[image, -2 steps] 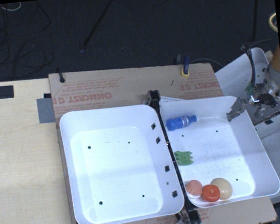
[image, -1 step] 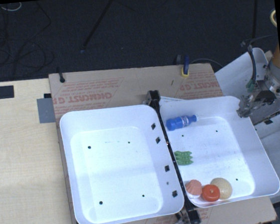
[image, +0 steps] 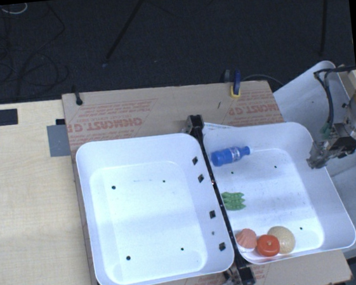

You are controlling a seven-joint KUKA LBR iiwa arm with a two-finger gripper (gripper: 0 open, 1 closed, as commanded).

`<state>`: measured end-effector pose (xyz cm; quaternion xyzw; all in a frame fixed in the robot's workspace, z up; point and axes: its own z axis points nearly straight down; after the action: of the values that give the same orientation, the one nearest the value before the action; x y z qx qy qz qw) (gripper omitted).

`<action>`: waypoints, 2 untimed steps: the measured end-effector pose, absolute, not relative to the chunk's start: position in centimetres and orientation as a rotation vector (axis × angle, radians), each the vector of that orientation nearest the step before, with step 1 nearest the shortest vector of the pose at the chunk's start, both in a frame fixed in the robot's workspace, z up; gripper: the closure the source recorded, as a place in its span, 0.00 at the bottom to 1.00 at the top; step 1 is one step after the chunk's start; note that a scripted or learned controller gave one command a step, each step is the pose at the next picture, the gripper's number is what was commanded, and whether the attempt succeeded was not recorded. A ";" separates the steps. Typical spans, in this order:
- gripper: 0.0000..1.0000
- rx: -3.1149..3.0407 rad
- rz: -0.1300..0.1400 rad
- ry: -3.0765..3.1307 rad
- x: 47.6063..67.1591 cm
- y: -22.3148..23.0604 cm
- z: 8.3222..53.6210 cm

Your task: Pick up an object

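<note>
Near edge of right bin [image: 335, 207], left corner: red round piece [image: 267, 245] touching beige round piece [image: 283, 238] and pinkish piece [image: 246, 238], tight cluster against bin wall. Further in, green ridged object [image: 233, 201] just beside black divider [image: 213, 192] between bins. Further still, blue bottle [image: 230, 156] on its side near far-left corner. Left bin [image: 86, 181] beside it. Gripper [image: 329, 148] at right bin's right rim, well apart from all objects; finger state cannot be told. Nothing between gripper and objects.
</note>
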<state>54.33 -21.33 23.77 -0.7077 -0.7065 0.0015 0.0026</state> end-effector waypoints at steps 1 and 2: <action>1.00 -2.222 0.002 -2.217 48.5 -21.3 26.9; 1.00 -2.218 0.004 -2.217 47.5 -21.3 23.1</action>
<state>47.50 -21.28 23.07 -0.7074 -0.7068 0.0012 0.0028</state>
